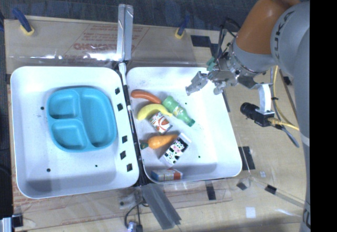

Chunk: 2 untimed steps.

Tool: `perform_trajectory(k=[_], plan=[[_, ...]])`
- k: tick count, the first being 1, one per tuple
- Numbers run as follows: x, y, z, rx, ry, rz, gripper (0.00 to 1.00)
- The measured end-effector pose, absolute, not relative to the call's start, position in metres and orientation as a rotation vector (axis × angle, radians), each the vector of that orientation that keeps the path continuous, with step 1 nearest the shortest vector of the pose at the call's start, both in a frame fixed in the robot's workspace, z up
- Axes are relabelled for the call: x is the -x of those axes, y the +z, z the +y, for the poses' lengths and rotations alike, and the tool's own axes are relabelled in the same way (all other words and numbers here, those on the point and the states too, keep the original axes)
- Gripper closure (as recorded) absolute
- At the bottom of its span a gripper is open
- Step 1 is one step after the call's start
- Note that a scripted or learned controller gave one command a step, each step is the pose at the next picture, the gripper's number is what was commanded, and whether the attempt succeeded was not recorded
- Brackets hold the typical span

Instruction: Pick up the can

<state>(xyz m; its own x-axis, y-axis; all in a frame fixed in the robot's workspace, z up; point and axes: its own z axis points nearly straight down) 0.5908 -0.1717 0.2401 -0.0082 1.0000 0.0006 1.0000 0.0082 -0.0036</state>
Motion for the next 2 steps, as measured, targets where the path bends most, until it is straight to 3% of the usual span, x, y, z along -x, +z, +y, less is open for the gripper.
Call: perform_trajectory(k=[1,2], plan=[[-0.597,0.145,-0.128,2.214,0.005,-2.224,0.00],[-0.592,0.092,-0.090,2.135,0.003,-2.303,0.00]])
